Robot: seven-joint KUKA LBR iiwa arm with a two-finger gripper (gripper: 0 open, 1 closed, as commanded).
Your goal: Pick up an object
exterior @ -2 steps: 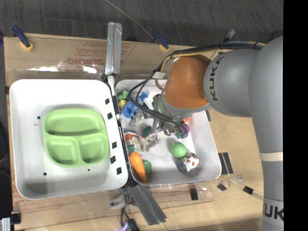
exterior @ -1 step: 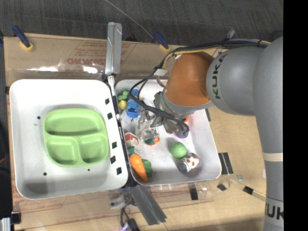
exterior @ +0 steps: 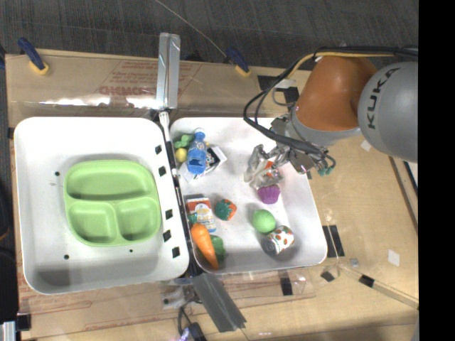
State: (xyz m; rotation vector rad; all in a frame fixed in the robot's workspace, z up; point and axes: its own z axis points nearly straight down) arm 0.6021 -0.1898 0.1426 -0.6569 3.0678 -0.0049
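Hand (exterior: 261,170) above one purple toy (exterior: 269,192), right bin (exterior: 313,219).

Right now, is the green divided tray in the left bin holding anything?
Empty. The green tray lies flat in the left bin, and all three of its compartments show only bare green plastic.

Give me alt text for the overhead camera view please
The arm's hand hangs low in the right bin over a purple toy, among a green ball and a carrot. The left bin holds a green tray.
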